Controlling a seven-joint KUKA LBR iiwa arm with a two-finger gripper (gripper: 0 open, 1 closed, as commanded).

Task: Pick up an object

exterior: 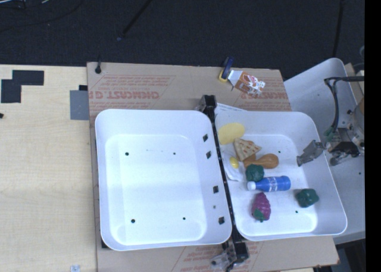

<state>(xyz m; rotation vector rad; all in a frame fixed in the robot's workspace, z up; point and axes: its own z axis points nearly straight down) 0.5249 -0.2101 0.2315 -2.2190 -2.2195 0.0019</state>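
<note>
From my seat, the pale wood-grain tabletop runs along the left, with flat black and grey patches near its top edge. A brown cardboard sheet, printed with mirrored red lettering, lies under both bins. The left bin is smooth white plastic with rounded corners and a few small dark holes in its floor. A black clip strip joins it to the right bin, which matches it in shape.

The objects sit bunched along the right bin's left half: a glossy yellow lemon-shaped toy at the top, a tan wedge like a sandwich or pizza slice just below it, and a brown drumstick-like piece touching that. A dark green lumpy toy sits beside a blue bottle with a white cap, lying on its side. Below them is a purple grape cluster, and well apart to the right a green pepper-like toy.

The gripper hangs over the bin's right rim, its dark fingers spread apart with nothing between them, I think, though the view is coarse. Behind the bench there is dark carpet with cables.
</note>
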